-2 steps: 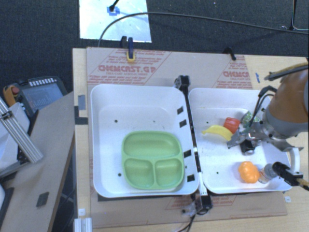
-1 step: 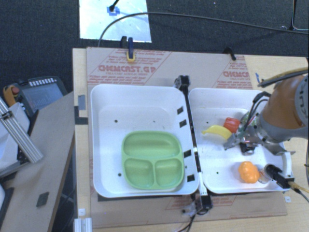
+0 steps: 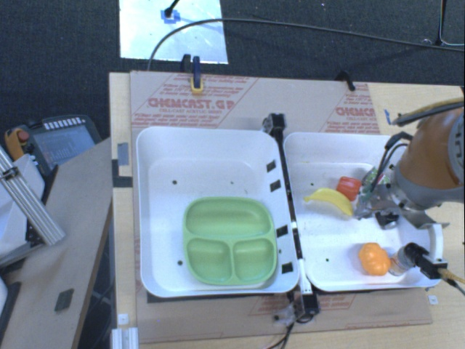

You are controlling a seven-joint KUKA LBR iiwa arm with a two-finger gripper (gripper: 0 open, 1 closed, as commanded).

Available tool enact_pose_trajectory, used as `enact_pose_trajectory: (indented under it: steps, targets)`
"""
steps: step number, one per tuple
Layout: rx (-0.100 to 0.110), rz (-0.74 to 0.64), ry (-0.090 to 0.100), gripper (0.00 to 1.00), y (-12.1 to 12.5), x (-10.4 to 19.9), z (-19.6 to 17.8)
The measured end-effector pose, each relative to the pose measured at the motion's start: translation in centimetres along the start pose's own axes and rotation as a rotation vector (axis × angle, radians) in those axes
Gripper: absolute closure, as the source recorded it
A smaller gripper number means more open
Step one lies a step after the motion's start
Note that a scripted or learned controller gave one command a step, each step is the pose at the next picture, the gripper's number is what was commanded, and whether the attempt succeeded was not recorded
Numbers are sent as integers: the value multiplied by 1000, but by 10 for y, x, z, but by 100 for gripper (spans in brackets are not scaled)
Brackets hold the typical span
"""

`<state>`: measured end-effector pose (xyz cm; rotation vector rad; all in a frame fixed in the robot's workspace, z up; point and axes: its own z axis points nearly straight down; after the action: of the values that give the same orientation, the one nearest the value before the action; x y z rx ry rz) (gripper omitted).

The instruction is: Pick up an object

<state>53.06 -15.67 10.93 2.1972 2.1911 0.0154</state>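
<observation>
Orange fruit (image 3: 374, 259) nearest; jaws (image 3: 365, 208) (state unclear, arm hides them) beside banana (image 3: 330, 199), red object (image 3: 349, 187) half-hidden.

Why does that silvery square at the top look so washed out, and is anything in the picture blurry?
In the camera view, the silvery sheet reflects overhead light, so it glares pale. The white bins are bright and evenly lit with only faint shadows. The arm near the right edge looks slightly soft, while the green tray, banana and orange stay fairly crisp.
</observation>
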Motion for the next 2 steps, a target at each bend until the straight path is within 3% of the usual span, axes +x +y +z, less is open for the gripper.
enact_pose_trajectory:
  steps: [1, 2]
  targets:
    - [29, -6, 19, 100, -5, 0, -47]
    - [28, -6, 18, 100, -2, -9, -93]
